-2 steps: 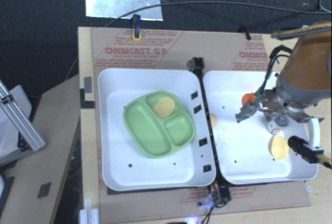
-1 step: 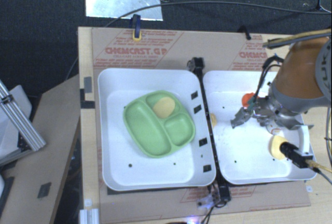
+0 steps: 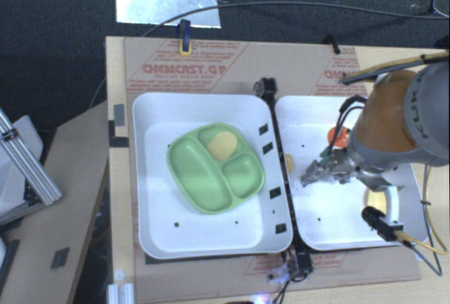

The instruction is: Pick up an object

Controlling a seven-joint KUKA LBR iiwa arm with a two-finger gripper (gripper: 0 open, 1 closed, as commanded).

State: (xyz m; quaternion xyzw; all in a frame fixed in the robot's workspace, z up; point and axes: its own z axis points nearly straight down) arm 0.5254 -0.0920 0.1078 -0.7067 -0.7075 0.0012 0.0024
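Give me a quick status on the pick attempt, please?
Tool low over right bin; grip state unclear. Orange object and yellow object part-hidden by the arm. Green tray with yellow item in left bin.

arm: reaching in from right | gripper (image 3: 309,174): low, pointing left

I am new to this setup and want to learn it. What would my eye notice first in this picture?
First, the green divided plate in the left bin, with a pale yellow object in its upper compartment. Next, the grey arm with its orange band reaching in from the right, its gripper low over the right bin. A small orange object lies beside the arm in that bin.
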